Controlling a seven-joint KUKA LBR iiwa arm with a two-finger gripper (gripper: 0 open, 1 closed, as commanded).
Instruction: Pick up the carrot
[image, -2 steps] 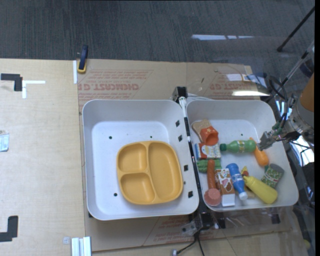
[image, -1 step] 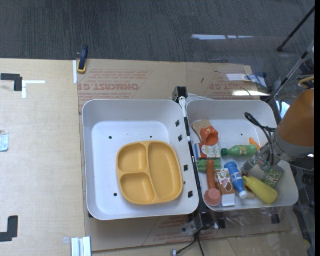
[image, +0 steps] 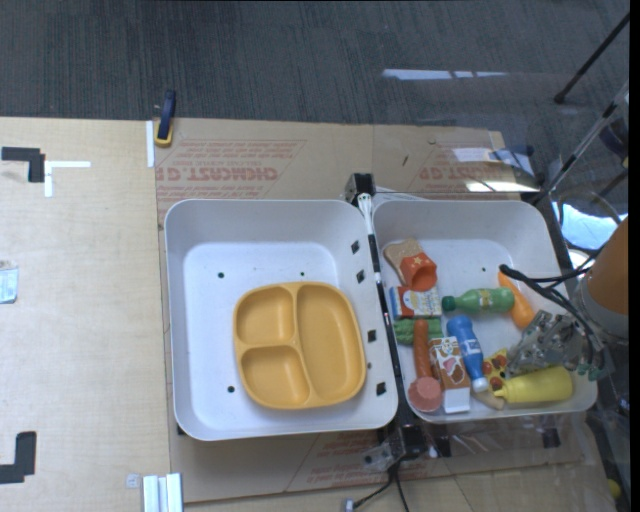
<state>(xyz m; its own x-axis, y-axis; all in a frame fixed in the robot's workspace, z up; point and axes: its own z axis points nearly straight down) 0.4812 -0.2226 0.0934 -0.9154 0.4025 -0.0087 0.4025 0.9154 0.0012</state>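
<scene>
A: Left bin (image: 190, 300), contents?
B: One yellow three-compartment plate (image: 298, 343), lying flat at centre

A: Right bin (image: 455, 215), left side?
B: A tan carton with an orange cap (image: 411, 265) at the top; a small printed carton below it; a green vegetable (image: 403, 330); a long sausage-like item (image: 421, 345); a pink round piece (image: 425, 394) at the front edge

A: Middle?
B: Green bottle (image: 479, 300) lying on its side; blue bottle (image: 464, 343) below it; white block beside the pink piece

A: Right side?
B: Carrot (image: 518, 303), orange, just beyond the green bottle's end; yellow squeeze bottle (image: 533, 386) along the front wall

A: Gripper (image: 545, 343)?
B: Between carrot and yellow bottle, low in the bin; whether its jaws are open or closed, cannot tell
</scene>
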